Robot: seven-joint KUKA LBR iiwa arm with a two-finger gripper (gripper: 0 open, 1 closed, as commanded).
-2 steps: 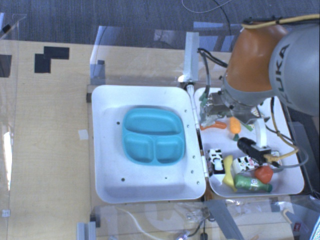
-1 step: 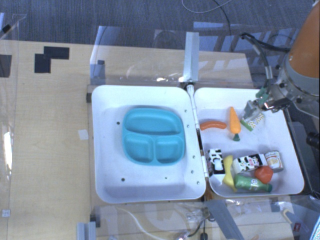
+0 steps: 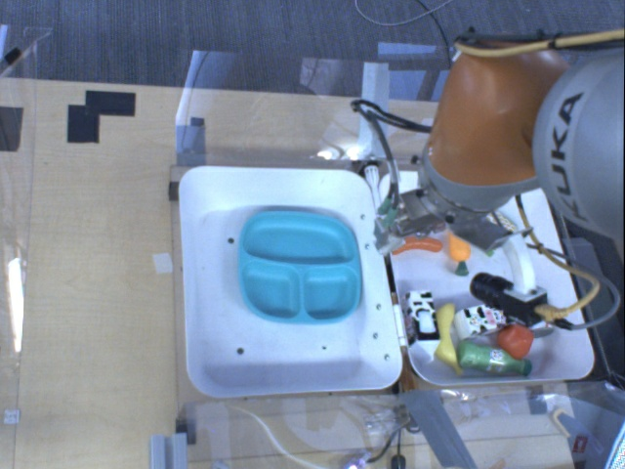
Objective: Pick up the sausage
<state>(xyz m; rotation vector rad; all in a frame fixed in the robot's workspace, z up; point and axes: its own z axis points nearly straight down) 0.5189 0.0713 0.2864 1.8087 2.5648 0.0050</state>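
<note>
Two bins: we see shallow white bins side by side on the counter (image 3: 98, 262); the left bin (image 3: 210, 360) bears a blue divided plate (image 3: 298, 265), and the right bin (image 3: 574, 358) holds the loose items.
Sausage: we take the reddish-orange curved piece to be the sausage (image 3: 420, 246); it lies in the upper left part of the right bin, just beside a small orange-and-green piece (image 3: 458, 250).
Pincer: the pincer (image 3: 398, 223) hangs over the wall between the two bins, close above the sausage; we cannot tell whether it is released or clenched.
Progress: we judge the approach nearly done and the pick not yet made, since the sausage appears to rest in the bin; closing on it and lifting it remain.
Other contents: a black-and-white carton (image 3: 420, 313), a yellow piece (image 3: 445, 335), a green bottle (image 3: 493, 360) and a red round piece (image 3: 516, 340) crowd the lower part of the right bin, apart from the sausage.
Writing: we read KUKA on the grey arm (image 3: 576, 154); the print on the carton and bottle is too small to read.
</note>
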